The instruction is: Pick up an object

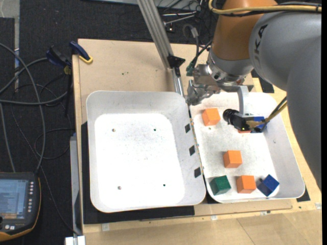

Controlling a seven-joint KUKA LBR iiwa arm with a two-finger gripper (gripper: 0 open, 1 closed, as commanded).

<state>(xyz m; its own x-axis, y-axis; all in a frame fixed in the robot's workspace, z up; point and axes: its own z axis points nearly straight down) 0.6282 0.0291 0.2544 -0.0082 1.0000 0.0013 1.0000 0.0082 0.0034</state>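
Just below the jaws (198, 97), whose state cannot be told, an orange cube (210, 117) lies ungrasped, so the pick remains undone.

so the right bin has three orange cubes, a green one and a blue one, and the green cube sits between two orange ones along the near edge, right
Nearly. In the camera view the green cube is at the left end of the near-edge row in the right bin, not in the middle. The orange cube sits between it and the blue cube. The colour count is right.

Right bin holds three orange cubes (210, 117) at 11 o'clock, centre, 6 o'clock; green cube (220, 185) at 7; blue cube (267, 185) at 5.
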